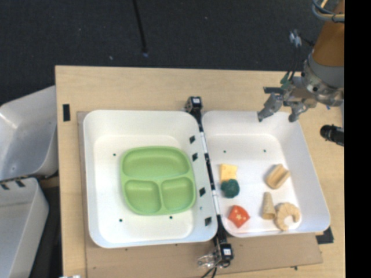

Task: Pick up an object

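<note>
Your gripper (283, 110) hangs open, empty, at the right bin's (249, 123) far rim; the crowded cone (267, 205) and shrimp (287, 214) invite a mis-grasp.

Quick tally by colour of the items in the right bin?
Yellow: 1, cheese-like block
Dark green: 1, round piece
Red: 1, chunk
Tan: 3, roll, cone, curled piece
Total: 6

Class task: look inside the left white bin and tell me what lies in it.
Inside the left bin lies one green divided tray with three compartments. The bin floor directly beneath the tray is covered.
</note>
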Robot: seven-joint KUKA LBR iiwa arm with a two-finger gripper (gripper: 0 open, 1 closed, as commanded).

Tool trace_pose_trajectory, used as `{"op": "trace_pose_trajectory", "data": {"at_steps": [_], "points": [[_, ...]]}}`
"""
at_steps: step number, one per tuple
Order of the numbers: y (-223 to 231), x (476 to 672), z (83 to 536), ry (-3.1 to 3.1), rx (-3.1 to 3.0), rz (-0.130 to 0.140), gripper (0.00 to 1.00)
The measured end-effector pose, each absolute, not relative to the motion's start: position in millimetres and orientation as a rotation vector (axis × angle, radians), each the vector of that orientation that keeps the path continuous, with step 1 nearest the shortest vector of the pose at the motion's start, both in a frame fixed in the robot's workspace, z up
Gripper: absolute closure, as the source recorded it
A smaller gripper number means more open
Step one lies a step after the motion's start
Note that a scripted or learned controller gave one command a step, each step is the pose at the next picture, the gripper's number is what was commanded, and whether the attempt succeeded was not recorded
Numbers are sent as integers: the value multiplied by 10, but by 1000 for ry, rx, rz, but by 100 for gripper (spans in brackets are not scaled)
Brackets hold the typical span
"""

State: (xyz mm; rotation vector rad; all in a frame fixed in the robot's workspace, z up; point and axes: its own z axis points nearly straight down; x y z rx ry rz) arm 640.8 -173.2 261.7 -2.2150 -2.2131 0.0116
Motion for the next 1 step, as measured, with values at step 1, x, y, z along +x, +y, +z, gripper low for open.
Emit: {"op": "trace_pose_trajectory", "data": {"at_steps": [1], "points": [[-1728,6425,2679,-2221,-2218,2,0]]}}
